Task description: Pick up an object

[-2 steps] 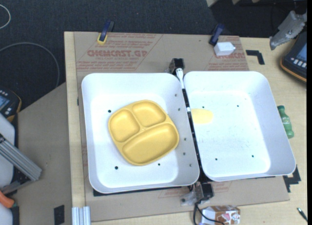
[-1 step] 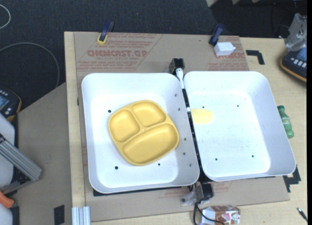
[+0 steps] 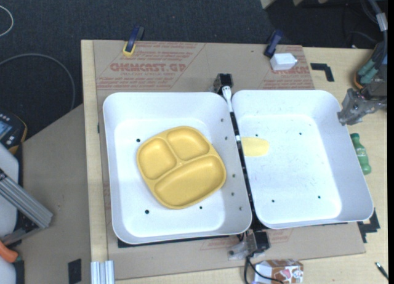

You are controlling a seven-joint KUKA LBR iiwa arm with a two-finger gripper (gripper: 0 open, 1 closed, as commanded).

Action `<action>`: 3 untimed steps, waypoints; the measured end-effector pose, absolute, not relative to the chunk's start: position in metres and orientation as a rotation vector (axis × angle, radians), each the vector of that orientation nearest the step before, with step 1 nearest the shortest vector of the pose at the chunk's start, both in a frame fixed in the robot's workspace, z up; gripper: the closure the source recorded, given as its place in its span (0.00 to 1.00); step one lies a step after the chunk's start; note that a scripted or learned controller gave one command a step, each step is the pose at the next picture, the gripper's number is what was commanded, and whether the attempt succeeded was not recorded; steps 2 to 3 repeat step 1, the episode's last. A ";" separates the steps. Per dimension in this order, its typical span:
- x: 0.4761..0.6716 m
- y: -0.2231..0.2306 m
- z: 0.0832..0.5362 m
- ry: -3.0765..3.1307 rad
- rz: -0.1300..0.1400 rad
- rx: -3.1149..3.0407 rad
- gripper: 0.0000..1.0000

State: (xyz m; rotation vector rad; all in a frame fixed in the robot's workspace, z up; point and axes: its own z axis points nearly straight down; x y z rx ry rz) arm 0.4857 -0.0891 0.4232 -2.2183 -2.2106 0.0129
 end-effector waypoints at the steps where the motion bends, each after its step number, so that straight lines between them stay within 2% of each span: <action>1: 0.490 0.017 0.361 -2.228 0.006 -2.203 1.00; 3: 0.490 0.017 0.361 -2.228 0.006 -2.203 1.00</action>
